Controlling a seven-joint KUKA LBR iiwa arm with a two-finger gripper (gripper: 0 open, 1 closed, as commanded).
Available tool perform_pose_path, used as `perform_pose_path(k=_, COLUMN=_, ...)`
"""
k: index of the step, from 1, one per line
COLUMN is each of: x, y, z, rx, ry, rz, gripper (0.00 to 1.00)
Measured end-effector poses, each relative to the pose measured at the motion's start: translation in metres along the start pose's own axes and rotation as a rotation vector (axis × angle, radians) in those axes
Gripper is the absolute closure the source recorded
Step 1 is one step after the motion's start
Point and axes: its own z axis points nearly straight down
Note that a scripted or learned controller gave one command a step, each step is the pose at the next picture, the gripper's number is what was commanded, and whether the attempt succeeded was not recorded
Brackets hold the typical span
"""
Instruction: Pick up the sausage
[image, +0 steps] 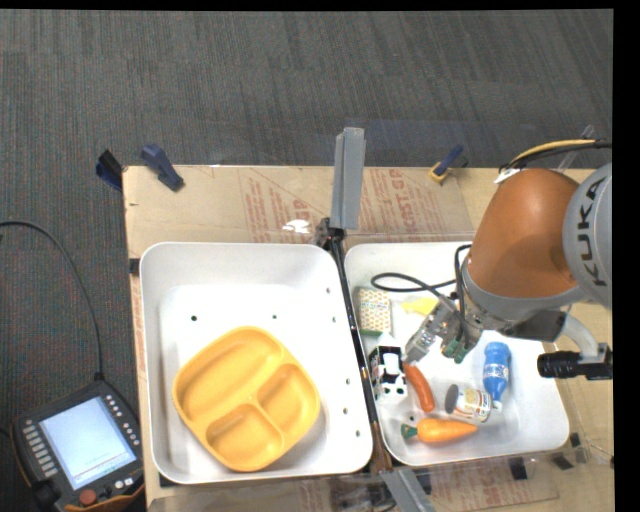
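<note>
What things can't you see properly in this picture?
- Gripper: too small and blurred in the camera view to tell how its fingers stand.
- Yellow item: partly hidden under the arm.
- Right bin: its upper right part is covered by the arm.
- Small jar's label: too small to read.

even, soft overhead light, faint shadows, mild glare on white bins

We see a dark grey ribbed carpet floor, a brown cardboard-covered bench top, blue clamps on its far edge, an upright grey metal post, a black cable trailing across the carpet, even, flat light
</note>
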Motion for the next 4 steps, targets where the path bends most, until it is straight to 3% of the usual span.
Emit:
perform_pose_path(k=1, x=0.048, y=-0.014, z=0.0, rx=0.0, ry=0.0, rz=0.165, gripper=1.0)
perform_pose_path(k=2, x=-0.044, y=0.003, z=-0.051, rx=-0.003, ry=-0.004, rz=0.031, gripper=1.0)
perform_pose_path(k=3, x=-0.02, y=-0.023, z=0.059, rx=0.0, ry=0.001, rz=0.367, gripper=1.0)
perform_pose_path(k=4, x=-0.033, y=0.022, z=-0.051, rx=-0.002, ry=-0.004, rz=0.187, gripper=1.0)
